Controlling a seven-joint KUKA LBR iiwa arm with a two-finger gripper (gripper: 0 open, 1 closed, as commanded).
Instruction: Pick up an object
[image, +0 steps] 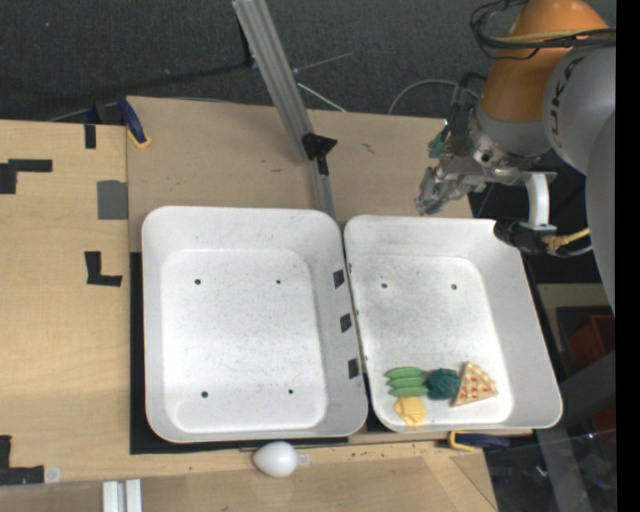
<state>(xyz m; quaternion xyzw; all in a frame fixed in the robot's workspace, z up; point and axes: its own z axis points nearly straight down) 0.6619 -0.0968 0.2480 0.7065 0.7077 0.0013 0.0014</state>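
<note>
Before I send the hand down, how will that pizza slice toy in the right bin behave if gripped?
The pizza slice toy looks flat and thin, so it probably sits low and is hard to pinch from above. It lies against the dark green toy, so a push would likely shove both. It looks small, probably light.

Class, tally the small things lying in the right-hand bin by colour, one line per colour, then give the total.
Green: 2, the ridged green piece and the dark green lump
Yellow: 1, the yellow piece
Orange-tan: 1, the pizza-slice wedge
Total: 4
</note>
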